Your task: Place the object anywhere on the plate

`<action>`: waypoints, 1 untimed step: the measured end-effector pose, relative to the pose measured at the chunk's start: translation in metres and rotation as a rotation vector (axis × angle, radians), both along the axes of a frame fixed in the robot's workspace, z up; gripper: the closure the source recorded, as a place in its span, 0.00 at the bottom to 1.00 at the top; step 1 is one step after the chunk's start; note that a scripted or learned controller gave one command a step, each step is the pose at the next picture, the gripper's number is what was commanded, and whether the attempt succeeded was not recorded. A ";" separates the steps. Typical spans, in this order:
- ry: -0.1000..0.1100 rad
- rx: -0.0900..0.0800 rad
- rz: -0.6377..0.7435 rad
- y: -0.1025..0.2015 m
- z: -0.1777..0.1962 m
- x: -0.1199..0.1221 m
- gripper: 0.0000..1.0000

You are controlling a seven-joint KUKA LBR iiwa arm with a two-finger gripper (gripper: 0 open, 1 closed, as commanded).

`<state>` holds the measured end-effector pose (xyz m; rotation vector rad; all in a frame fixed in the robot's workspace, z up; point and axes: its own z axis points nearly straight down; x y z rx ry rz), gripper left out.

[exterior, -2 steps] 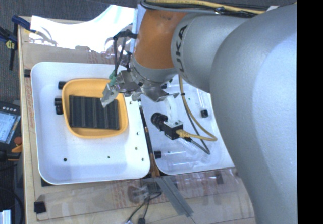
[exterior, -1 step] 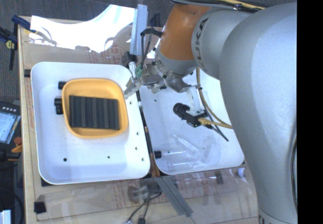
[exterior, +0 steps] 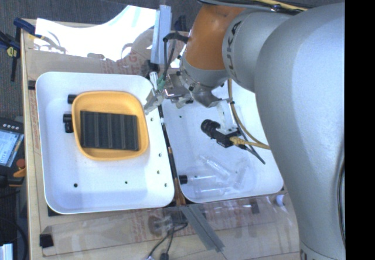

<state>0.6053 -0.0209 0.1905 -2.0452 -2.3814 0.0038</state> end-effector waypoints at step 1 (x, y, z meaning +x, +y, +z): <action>0.000 0.000 0.000 0.000 0.000 0.000 0.00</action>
